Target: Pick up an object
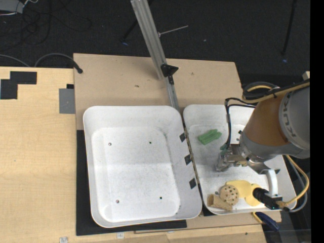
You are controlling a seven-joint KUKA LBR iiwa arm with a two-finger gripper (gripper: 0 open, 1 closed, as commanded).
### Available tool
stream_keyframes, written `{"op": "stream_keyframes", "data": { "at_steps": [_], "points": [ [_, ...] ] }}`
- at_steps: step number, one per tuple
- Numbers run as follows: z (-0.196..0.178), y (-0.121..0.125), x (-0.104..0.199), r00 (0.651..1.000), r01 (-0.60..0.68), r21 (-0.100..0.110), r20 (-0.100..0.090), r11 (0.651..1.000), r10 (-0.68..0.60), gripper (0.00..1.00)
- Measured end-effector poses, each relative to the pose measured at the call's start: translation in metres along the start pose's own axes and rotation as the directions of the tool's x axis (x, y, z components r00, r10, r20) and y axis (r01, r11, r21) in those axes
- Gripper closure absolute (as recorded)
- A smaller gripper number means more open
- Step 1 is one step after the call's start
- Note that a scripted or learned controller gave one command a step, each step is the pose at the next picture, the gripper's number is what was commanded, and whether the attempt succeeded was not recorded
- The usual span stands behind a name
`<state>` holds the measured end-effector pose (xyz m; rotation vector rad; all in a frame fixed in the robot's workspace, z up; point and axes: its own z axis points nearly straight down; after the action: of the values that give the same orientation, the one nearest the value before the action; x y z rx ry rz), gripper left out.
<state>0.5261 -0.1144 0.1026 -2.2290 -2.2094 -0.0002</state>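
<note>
Green block [208,136] lies in the right bin [202,116], near the jaws [223,165], whose spread I cannot tell.

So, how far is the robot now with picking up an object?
Nothing looks lifted yet. The gripper is low in the right bin, just below the green block, which lies on the bin floor. The yellow piece and the tan perforated piece also lie there. Left: grasp one object and raise it.
</note>
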Motion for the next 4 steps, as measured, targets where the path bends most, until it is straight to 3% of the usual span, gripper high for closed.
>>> {"op": "stream_keyframes", "data": {
  "at_steps": [3, 4],
  "points": [
    [-0.145, -0.008, 0.002, 1.0, 0.009, -0.005, 0.003, 1.0, -0.009, 1.0],
    [-0.149, 0.023, 0.05, 1.0, 0.014, -0.002, 0.0, 1.0, -0.014, 1.0]
  ]
}}
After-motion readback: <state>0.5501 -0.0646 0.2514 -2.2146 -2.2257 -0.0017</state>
